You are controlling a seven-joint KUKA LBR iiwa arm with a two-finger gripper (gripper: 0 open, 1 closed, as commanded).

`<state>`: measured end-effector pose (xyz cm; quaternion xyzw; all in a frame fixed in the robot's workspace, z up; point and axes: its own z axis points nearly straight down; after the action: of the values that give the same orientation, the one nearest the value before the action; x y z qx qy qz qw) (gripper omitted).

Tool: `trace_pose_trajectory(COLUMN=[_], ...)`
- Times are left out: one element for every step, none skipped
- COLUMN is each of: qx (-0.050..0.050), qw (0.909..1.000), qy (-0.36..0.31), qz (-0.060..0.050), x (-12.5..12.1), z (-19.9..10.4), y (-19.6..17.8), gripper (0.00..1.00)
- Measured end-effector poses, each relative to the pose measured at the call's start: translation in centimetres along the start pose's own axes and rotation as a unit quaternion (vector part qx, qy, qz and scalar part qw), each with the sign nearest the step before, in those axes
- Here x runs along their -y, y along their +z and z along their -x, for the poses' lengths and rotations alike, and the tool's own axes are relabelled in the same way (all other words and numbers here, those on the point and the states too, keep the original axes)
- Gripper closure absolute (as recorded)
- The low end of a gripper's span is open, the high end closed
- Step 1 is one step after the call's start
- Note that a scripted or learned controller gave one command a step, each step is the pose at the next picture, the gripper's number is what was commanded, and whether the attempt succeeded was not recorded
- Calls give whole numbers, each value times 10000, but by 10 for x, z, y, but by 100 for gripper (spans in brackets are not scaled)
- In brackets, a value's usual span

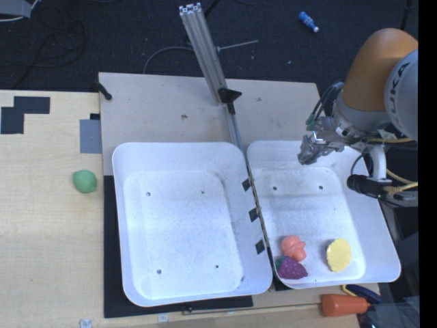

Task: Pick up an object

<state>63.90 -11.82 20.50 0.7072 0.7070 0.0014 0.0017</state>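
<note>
In the right bin [321,203], near its front edge, lie three small toys: an orange-pink piece [293,246], a purple grape cluster [292,269] touching it from the front, and a yellow round piece [339,254] to their right. My gripper [308,153] hangs over the bin's back right part, far from the toys, with nothing seen between its fingers. The arm's orange band [379,60] rises above it at the right.
The left bin [179,217] sits beside the right one, black clips along the shared wall. A green ball [85,181] rests on the wooden bench at left. An orange object [345,305] lies in front of the right bin. A metal rail [208,53] slants across the back.
</note>
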Motion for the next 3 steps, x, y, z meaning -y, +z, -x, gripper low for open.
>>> trace_pose_trajectory(qx=[-1, -8, -9], qw=[10000, 10000, 10000], qy=[-1, -17, -22], qz=[0, -25, -25], x=[-6, -1, 5], z=[-8, -68, -130], y=[-49, -38, -38], gripper=[100, 100, 100])
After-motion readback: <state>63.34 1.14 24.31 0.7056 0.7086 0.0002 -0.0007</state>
